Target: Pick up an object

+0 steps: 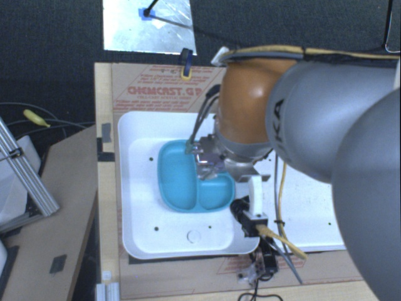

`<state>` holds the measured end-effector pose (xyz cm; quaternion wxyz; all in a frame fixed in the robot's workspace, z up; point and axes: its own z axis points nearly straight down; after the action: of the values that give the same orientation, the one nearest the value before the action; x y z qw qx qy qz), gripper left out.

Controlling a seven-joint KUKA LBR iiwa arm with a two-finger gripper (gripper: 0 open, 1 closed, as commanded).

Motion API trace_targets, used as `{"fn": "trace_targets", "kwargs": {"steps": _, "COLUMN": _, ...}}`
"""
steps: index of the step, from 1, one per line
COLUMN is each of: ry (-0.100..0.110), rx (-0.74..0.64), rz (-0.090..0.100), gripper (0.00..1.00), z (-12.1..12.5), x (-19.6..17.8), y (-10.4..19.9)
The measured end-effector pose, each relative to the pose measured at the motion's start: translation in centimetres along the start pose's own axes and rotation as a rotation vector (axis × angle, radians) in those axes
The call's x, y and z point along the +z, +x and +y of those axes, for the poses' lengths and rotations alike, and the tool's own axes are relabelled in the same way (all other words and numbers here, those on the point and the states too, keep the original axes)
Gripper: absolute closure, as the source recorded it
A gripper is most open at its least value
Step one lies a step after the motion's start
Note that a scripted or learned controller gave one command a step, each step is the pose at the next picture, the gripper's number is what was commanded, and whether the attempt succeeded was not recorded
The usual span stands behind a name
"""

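A light blue, two-compartment dish (187,184) lies in the left white bin (139,168). The grey arm with its orange band reaches in from the right and hangs over the bin's right part. My gripper (205,163) sits low over the dish's right upper edge, near the divider between its two compartments. The wrist body covers the fingers, and the dish's right rim is partly hidden under it.
The right white bin (307,224) lies under the arm, mostly covered. Cables and a black connector (245,217) hang at the left bin's lower right corner. Brown cardboard (160,86) lies behind the bins. A metal frame (25,174) stands at the left.
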<state>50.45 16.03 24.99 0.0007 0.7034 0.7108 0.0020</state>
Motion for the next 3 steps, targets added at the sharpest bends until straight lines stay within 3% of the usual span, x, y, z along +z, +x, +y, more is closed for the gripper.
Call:
{"fn": "trace_targets", "kwargs": {"steps": 1, "ry": -0.013, "rx": -0.001, "rz": 0.008, "gripper": 1.00, "z": -1.6, "x": -14.6, "y": 4.3}}
{"fn": "trace_targets", "kwargs": {"steps": 2, "ry": -0.005, "rx": 0.016, "rz": -0.001, "gripper": 1.00, "z": -1.7, "x": -19.8, "y": -3.4}}
{"fn": "trace_targets", "kwargs": {"steps": 3, "ry": -0.001, "rx": 0.013, "rz": -0.001, "gripper": 1.00, "z": -1.7, "x": -22.4, "y": -6.7}}
